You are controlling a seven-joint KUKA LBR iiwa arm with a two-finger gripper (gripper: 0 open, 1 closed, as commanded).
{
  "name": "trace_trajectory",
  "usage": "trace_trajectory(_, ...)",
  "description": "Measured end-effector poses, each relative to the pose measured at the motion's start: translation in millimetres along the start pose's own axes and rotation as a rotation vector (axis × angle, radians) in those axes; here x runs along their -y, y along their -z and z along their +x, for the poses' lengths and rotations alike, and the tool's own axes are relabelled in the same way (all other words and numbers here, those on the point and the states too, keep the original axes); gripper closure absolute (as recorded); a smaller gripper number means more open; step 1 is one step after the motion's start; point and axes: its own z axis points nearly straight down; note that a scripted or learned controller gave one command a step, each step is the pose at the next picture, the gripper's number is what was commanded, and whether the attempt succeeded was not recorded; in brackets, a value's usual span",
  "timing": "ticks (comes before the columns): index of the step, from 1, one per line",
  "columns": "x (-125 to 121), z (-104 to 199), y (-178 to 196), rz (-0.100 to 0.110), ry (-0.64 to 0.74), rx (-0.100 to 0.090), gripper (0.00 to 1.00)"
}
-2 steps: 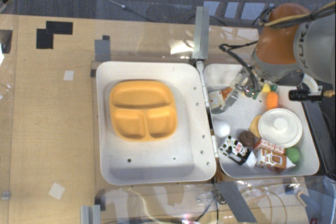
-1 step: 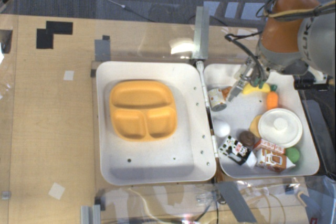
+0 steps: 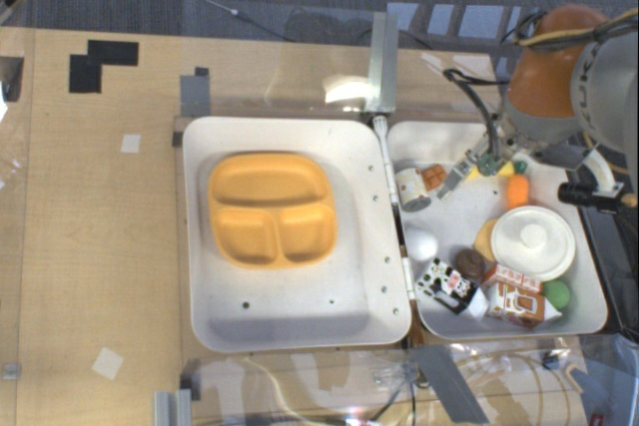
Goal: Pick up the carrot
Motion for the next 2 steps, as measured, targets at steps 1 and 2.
trace_trajectory(1,66.2,5.2,-28.4,0.002,-0.099,0.001,0.0)
trace_trajectory(2,61.6,4.3,-15.0,-0.006,-0.09,0.009,1.0)
